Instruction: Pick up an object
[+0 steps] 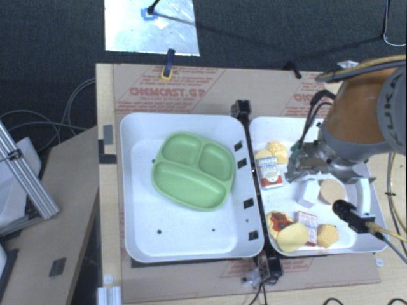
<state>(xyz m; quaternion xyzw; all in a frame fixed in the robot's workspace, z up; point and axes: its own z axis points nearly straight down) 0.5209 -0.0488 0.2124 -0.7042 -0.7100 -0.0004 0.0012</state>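
Right bin: hand lowered at centre, its opening and any hold not discernible. Small food items: carton at 9 o'clock of hand, yellow piece at 6 o'clock. Left bin: green divided plate.

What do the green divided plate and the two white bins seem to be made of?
The green three-compartment plate looks like moulded plastic: uniform colour, soft sheen, rounded ridges. The shallow white bins look like smooth plastic too, with rounded moulded rims, though coated metal is possible.

Probably a robotics lab — bench, aluminium framing, loose cables.
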